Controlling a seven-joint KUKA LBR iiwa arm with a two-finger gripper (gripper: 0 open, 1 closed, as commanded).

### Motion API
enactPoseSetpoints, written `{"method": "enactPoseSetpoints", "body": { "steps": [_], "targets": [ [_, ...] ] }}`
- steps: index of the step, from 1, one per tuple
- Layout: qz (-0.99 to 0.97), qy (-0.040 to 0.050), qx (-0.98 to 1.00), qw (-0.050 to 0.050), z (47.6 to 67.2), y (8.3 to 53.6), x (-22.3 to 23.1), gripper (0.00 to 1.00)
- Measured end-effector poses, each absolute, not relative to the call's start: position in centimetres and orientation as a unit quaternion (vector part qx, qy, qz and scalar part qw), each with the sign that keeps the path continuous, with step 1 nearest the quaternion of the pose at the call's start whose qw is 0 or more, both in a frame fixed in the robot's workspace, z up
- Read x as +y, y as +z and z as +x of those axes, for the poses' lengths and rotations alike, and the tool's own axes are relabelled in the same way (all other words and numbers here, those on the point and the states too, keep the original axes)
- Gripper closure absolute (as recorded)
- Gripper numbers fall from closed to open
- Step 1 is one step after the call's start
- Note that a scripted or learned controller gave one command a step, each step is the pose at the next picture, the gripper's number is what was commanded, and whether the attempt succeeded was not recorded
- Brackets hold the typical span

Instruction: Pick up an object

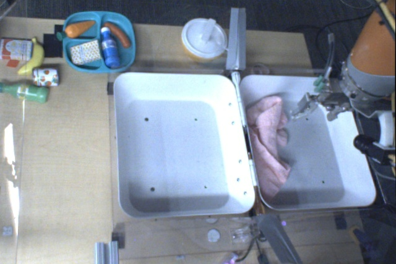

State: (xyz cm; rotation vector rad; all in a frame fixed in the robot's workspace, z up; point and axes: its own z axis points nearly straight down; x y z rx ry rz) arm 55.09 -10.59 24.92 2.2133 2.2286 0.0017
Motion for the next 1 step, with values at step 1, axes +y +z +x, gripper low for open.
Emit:
{"method": "enactPoseSetpoints", "body": {
  "steps": [1],
  "targets": [
    [0.704, -0.0002, 0.711, 0.000, 58.93, 11.78, -11.43, 0.00]
  ]
}}
